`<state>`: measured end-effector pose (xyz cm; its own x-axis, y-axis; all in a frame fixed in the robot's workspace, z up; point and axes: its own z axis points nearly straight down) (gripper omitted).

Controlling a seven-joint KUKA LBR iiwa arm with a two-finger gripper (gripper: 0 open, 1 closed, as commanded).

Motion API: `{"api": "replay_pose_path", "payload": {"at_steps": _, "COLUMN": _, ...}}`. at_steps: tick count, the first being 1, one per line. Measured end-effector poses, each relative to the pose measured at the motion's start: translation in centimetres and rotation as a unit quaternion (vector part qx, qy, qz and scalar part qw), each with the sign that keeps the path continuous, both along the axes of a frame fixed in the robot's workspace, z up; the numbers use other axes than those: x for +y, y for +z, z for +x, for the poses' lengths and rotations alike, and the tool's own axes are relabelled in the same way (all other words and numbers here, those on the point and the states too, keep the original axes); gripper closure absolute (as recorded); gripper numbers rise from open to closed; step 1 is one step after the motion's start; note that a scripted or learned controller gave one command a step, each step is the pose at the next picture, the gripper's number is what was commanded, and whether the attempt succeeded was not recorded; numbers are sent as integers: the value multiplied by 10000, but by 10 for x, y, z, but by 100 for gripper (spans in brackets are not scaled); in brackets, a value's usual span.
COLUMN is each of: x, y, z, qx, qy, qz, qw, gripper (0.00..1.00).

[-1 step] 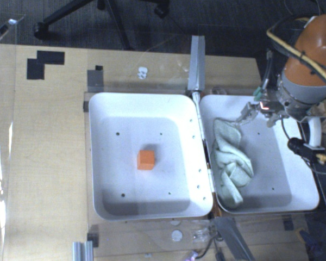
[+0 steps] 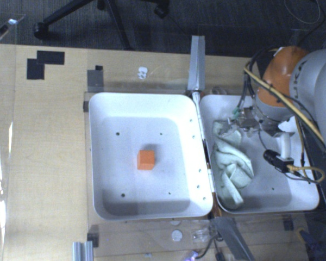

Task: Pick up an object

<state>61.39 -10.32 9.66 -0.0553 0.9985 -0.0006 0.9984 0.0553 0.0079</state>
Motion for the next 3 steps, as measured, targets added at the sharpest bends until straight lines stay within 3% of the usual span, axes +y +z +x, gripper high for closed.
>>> {"api": "replay_pose_path", "payload": {"at_steps": 1, "x": -8, "y": 55, "z": 25, "qx": 11, "qy": -222, "qz": -2, "qw": 9998, "gripper": 0}}
{"api": "replay_pose_path", "payload": {"at_steps": 2, "x": -6, "y": -6, "z": -3, "qx": -35, "qy": -16, "qz": -2, "qw": 10000, "gripper": 0}}
{"api": "replay_pose_path", "payload": {"at_steps": 3, "x": -4, "y": 6, "z": 0, "qx": -67, "qy": -7, "qz": 6, "qw": 10000, "gripper": 100}}
